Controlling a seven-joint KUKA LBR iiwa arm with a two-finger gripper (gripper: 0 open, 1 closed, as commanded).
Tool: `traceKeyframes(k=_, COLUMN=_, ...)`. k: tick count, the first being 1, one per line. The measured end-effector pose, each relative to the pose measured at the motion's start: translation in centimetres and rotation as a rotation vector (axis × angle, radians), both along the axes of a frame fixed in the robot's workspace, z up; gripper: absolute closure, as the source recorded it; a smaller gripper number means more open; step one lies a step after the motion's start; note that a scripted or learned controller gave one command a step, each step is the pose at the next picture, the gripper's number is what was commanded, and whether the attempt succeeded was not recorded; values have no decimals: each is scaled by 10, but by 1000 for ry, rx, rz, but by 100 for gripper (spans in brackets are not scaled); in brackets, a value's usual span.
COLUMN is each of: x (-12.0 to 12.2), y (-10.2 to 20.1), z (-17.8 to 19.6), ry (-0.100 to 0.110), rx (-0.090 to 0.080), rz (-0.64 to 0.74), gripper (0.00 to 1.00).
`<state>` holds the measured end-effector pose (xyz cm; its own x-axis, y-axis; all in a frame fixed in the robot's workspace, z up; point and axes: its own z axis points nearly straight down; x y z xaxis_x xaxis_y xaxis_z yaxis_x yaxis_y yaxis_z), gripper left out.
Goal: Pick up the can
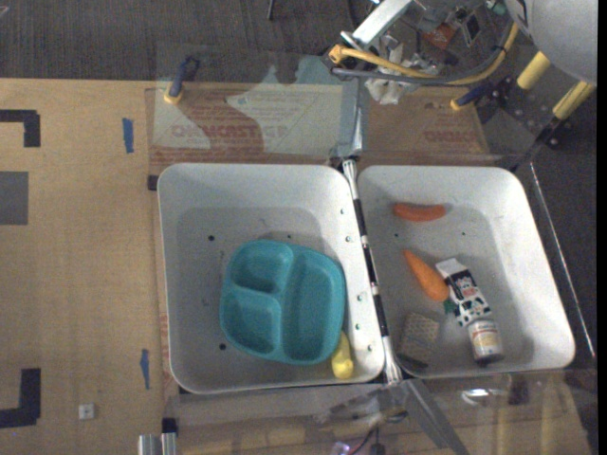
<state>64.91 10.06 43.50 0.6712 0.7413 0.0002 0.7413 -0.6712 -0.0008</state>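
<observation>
Faint reddish block lettering stands on the cardboard sheet [248, 126] behind the left bin [190, 197], too washed out to read. The can [485, 337] and the small carton [463, 290] carry printing too small to read.

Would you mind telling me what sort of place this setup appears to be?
Probably a robotics lab bench: two white bins holding toy food and a can, blue tape marks on the board, and a cabled robot arm overhead.

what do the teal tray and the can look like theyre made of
Teal tray: likely molded plastic, one even colour, smooth compartments with rounded rims and a soft sheen. Can: probably metal under a printed label, with a pale rounded end, but it is too small to be sure.
</observation>
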Motion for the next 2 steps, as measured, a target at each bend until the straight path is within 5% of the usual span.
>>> traceKeyframes(k=1, x=8, y=-183, z=0, ry=-2, rx=-2, rz=122, gripper=100)
traceKeyframes(k=2, x=18, y=-247, z=0, ry=-2, rx=-2, rz=-3, gripper=100)
